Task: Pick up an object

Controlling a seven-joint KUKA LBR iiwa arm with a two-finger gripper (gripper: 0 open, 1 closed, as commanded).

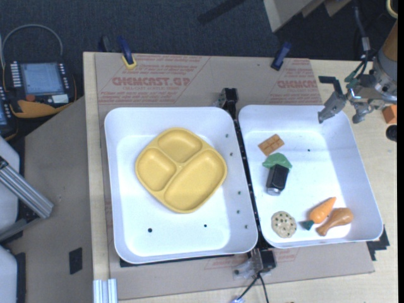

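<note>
The right white bin [353, 163] holds several small items: a brown cracker [271, 144], a green piece [277, 161] lying against a black block [276, 179], a round cookie [283, 223], an orange carrot [322, 209] and a tan drumstick-shaped piece [335, 220]. My gripper [344, 107] hangs at the bin's far right corner, well above and to the right of the cracker. Its fingers stand apart and open, with nothing between them.
The left white bin [126, 232] carries a yellow divided plate [181, 168]. Black clamps [228, 97] sit between the bins at the back and front. A blue-and-yellow clip [127, 54] and a blue clip [280, 55] hold the brown board's far edge.
</note>
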